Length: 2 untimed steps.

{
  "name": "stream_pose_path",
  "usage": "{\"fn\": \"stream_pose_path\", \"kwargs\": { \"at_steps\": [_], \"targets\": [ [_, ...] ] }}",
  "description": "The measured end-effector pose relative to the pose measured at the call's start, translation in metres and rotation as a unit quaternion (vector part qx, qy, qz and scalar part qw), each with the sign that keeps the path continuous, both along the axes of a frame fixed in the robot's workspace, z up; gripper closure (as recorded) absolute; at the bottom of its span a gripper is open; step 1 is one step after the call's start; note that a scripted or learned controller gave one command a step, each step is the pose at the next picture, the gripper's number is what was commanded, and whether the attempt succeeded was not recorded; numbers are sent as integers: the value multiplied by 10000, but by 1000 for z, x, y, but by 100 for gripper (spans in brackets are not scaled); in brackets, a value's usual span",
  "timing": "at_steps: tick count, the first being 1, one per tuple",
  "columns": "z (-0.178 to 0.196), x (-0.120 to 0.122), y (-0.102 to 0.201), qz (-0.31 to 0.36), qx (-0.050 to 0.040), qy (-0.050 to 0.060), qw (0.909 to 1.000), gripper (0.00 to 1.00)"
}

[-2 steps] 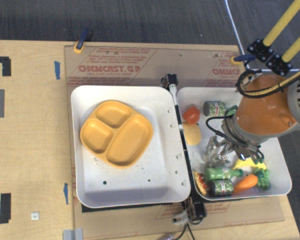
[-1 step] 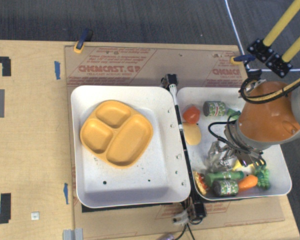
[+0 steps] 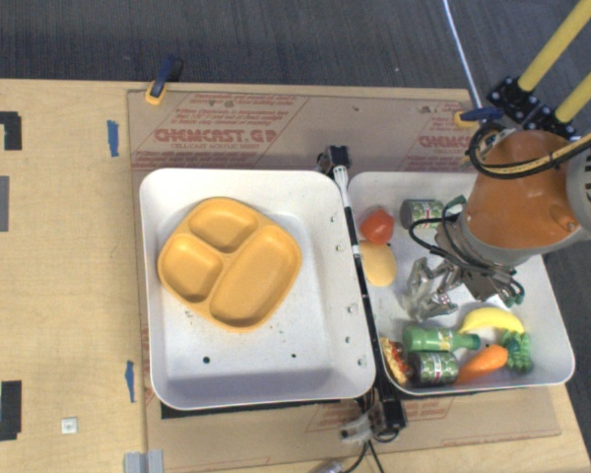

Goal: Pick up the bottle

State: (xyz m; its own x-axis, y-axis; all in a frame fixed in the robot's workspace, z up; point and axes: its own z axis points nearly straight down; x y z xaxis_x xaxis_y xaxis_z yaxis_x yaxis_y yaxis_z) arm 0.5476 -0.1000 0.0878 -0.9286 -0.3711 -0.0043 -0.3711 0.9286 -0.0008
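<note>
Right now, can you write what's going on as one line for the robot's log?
task: pick up bottle | end effector: over right bin, above bottle | bottle: lying in bin, not held | left bin: yellow tray

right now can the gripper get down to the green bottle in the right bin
Probably yes: the green bottle lies uncovered just below the gripper, though the banana, can and carrot crowd it.
</note>
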Motion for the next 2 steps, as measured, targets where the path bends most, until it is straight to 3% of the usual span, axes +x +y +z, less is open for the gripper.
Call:
{"fn": "stream_pose_path", "kwargs": {
  "at_steps": [1, 2],
  "targets": [
    [1, -48, -9, 743, -11, -61, 9972, 100],
    [0, 26, -2, 1675, -10, -17, 9859, 100]
  ]
}}
